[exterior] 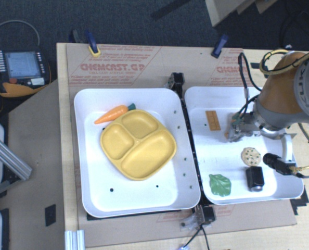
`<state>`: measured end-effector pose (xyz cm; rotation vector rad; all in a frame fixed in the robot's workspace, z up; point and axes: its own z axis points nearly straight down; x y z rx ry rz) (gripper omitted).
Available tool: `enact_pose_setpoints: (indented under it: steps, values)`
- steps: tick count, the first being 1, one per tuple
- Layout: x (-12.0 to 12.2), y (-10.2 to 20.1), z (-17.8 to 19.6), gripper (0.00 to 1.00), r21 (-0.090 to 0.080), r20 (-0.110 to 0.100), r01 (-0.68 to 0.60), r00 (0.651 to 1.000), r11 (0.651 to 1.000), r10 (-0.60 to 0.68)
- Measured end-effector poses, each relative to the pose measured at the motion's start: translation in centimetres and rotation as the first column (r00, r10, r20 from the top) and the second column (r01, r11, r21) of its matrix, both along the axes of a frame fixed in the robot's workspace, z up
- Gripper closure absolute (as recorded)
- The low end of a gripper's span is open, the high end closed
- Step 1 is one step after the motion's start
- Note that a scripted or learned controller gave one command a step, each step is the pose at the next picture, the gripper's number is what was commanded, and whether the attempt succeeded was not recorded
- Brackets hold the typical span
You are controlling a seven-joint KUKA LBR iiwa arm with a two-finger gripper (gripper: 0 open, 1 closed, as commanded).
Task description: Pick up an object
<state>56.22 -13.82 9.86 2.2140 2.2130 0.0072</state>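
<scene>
So the grey arm with the orange band (287, 87) comes in from the right and its two-finger gripper (236, 130) sits low over the right-hand shallow white bin (217, 100), in the upper middle part of it. Can't tell from this angle how the jaws stand, it's too small and blurry down there, and I don't see anything caught between them.

Stuff in that right bin: a small flat brown rectangular block (213, 121) just left of the gripper, a round tan cookie with dark chips (250, 155) a bit below and right of it, a small black boxy object (255, 178) under the cookie near the front edge, and a green leafy plastic piece (220, 184) in the front left corner.

The left-hand white bin (92, 155) has a yellow three-compartment plastic plate (138, 145) lying tilted across the middle, with an orange toy carrot (111, 114) touching its upper left rim.
</scene>
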Motion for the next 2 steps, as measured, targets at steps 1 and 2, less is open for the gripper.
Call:
enact_pose_setpoints:
  steps: [1, 2]
  values:
    - [1.0, -0.4, 5.5, 1.0, 0.003, -0.007, -0.001, 1.0, 1.0, 0.001]
    - [0.5, 0.4, 10.4, 1.0, 0.003, -0.008, -0.002, 1.0, 1.0, 0.002]
